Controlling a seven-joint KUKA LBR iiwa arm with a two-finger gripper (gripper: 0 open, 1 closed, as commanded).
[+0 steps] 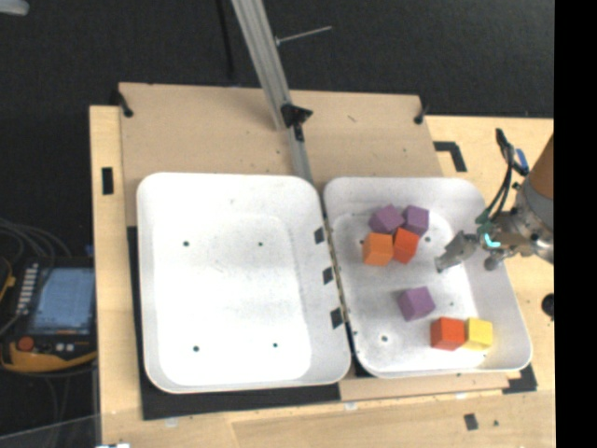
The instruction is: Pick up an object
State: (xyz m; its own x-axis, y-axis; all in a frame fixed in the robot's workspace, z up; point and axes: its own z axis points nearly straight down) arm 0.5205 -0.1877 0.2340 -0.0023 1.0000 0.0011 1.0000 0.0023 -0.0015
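You're seeing the arm (539, 180) getting cut off at the right edge. The gripper (474, 253) is blurring, so finger state is unclear. It's hiding part of the right bin (373, 353).

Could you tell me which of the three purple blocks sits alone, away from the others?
The purple block in the middle of the right bin; the other two purple blocks cluster with orange ones.

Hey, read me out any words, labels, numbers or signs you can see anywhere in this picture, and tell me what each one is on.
No text reads in this view.
The handheld control pendant with the blue-lit screen: its display is too blurred to read.
The small coloured cubes in the right white plastic bin: plain faces, no markings visible.
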